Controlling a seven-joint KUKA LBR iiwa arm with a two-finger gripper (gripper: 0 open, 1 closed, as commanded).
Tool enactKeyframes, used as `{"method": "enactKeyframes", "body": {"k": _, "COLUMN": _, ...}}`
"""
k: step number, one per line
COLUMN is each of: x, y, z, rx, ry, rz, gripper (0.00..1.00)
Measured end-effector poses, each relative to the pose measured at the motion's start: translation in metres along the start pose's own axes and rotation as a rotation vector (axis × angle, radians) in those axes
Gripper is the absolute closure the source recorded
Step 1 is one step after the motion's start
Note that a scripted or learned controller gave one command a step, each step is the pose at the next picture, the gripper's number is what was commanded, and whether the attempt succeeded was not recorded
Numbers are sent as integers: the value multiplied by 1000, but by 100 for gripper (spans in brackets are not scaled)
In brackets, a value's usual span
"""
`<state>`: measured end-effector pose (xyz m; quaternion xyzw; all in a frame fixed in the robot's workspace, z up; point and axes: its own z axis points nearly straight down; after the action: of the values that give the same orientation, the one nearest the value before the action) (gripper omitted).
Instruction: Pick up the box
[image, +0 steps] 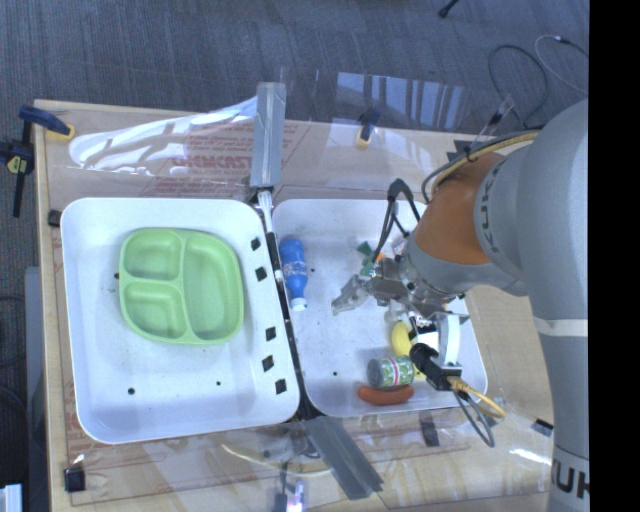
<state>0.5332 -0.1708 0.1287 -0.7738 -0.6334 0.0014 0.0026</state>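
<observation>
We see the KUKA arm (500, 215) reaching low into the right bin (330, 215), between a blue bottle (292, 268) and a green can (392, 372), after a box we judge hidden beneath its wrist; we cannot tell how its jaws stand.

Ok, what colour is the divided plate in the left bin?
Light green, seen plainly in the camera view: the plate lies in the white left bin.

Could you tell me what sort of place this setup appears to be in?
Probably a robotics lab test bench, not a kitchen: a grey arm reaches over two white bins on a clamped board, with toy-like items such as a green divided plate and a blue bottle.
</observation>
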Motion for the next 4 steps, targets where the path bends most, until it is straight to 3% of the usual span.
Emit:
{"method": "enactKeyframes", "body": {"k": 1, "x": 2, "y": 27, "z": 38, "rx": -2, "ry": -1, "rz": 38, "gripper": 0}}
{"method": "enactKeyframes", "body": {"k": 3, "x": 2, "y": 27, "z": 38, "rx": -3, "ry": -1, "rz": 39, "gripper": 0}}
{"method": "enactKeyframes", "body": {"k": 4, "x": 18, "y": 97, "z": 30, "rx": -3, "ry": 0, "rz": 128, "gripper": 0}}
